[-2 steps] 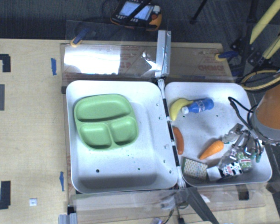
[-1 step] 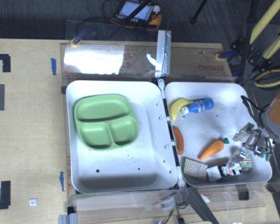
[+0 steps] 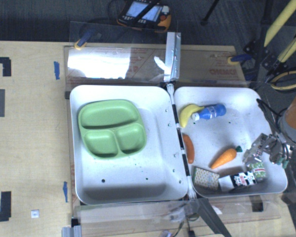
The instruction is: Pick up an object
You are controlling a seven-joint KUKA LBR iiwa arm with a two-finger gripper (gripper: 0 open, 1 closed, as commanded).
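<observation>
Gripper (image 3: 259,154) hangs low by right bin (image 3: 246,98) right edge, beside carrot (image 3: 223,157); finger opening cannot be told, nothing visibly held. Objects cluster along bin's front edge: carton (image 3: 244,179), pouch (image 3: 206,178). Banana (image 3: 189,113), blue bottle (image 3: 210,112) near rear. Green tray (image 3: 112,127) sits alone in left bin (image 3: 89,95), likely out of play.

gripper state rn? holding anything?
Hand: over the right bin, near its right edge, beside the orange carrot. Open or closed cannot be told; nothing visibly held.
</observation>
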